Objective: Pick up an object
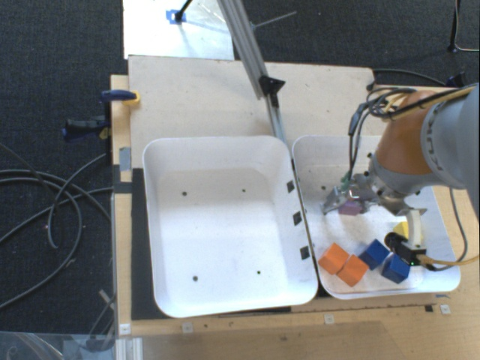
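Nearest the lower edge, the right bin (442,280) holds four small blocks in its near half: two orange cubes (343,264), touching each other, and just to their right two blue cubes (384,260), also side by side. All four are matte, sharp-edged and roughly equal in size. A yellow piece (414,231) lies just beyond the blue pair, partly covered by a black fitting with cable.

The left bin (217,223) sits alongside, rims touching or nearly so. It is a shallow white plastic tray with rounded corners, smooth walls and a few small dark holes in its floor. Black tabs mark the shared edge.

Further in, over the middle of the right bin, the gripper (345,201) hangs low, metallic grey, carried by the grey arm with its orange band (401,145). A small purple object (349,208) appears directly at the fingertips, dull mauve, blocky in outline. Whether it is pinched between the fingers or merely lying beneath them cannot be told, nor how far the fingers are apart.

Beyond the bins, the bench top (225,96) is pale, flat board. A slanted metal pole (244,36) crosses it. A blue-and-yellow clamp (112,96) grips the far left corner. Dark carpet and loose black cables (52,208) lie to the left.
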